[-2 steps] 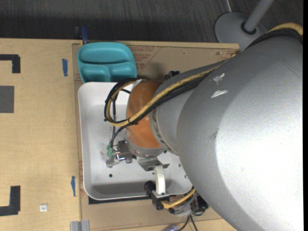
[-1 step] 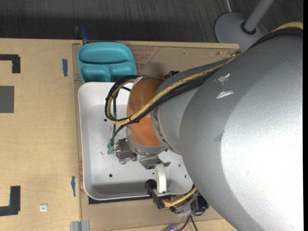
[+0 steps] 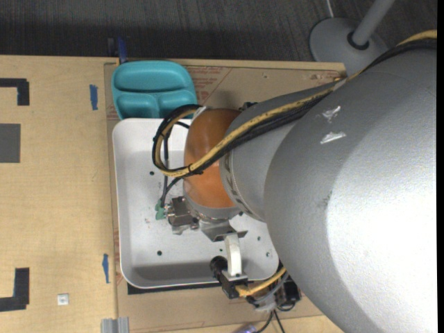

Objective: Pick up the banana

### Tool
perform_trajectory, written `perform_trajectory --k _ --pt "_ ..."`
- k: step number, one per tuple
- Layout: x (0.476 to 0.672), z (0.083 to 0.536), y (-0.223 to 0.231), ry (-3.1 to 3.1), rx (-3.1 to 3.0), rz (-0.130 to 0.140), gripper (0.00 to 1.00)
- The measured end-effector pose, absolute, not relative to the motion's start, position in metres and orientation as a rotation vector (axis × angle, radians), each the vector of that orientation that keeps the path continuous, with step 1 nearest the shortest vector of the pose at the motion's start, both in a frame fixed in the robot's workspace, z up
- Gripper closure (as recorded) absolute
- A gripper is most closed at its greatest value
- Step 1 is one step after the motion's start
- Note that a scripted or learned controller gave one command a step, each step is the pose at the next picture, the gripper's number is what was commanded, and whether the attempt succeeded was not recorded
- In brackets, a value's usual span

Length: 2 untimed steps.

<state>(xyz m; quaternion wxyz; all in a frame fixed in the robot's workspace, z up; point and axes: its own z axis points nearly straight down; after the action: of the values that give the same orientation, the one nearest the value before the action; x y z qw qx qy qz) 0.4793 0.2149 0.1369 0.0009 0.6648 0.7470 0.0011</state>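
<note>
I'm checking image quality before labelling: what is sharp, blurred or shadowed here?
Camera view: the arm looms large and soft, close to the lens; the white bin and teal tray look sharper; lighting is even, with a dark shadow band along the bench's top edge.

Pretty clearly a robotics lab I'm working in. My grey arm (image 3: 347, 186) with its orange band (image 3: 208, 158) and bundled cables (image 3: 277, 116) fills the 3 o'clock side, over a shallow white bin (image 3: 135, 207) on a plywood bench (image 3: 55, 186) marked with blue tape (image 3: 94, 97) at 10 o'clock. Dark carpet (image 3: 173, 12) and a grey stand base (image 3: 340, 40) sit toward 12 and 1 o'clock.
</note>
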Motion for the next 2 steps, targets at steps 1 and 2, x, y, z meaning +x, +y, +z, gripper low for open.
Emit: perform_trajectory --k 1,2 --pt "0.4796 0.1467 0.2153 2.346 2.086 0.004 1.00" --pt "0.4799 0.1565 0.2157 2.346 2.085 0.006 1.00"
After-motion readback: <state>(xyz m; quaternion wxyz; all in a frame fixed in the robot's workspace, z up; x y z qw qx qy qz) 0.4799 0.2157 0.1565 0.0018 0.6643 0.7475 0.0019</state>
